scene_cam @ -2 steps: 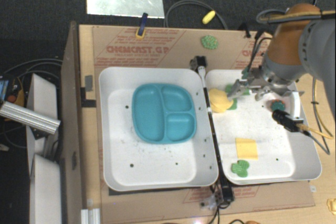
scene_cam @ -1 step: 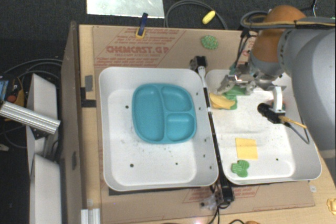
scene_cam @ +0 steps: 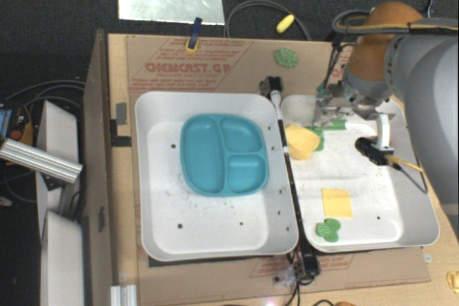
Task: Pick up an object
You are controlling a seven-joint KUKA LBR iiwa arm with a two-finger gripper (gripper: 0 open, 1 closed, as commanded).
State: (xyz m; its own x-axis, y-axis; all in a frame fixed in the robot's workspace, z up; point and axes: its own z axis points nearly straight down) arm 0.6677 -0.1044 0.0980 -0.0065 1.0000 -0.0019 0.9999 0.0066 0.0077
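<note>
My gripper [scene_cam: 326,113] hangs low over the far left part of the right bin [scene_cam: 412,226]. A small green piece [scene_cam: 331,125] lies right under it; whether it is touched is unclear. Just left of the gripper, against the bin's left wall, rests a yellow rounded object [scene_cam: 302,142]. Nearer the front of the same bin lie a flat yellow square [scene_cam: 337,203] and a small green leafy object [scene_cam: 328,229]. The grey arm with its orange band [scene_cam: 380,39] comes in from the upper right.
The left bin [scene_cam: 154,226] holds a blue divided plate [scene_cam: 224,155]. Behind the bins, a round green item [scene_cam: 287,57] sits on the cardboard. A metal clip [scene_cam: 272,88] stands at the far end of the wall between the bins.
</note>
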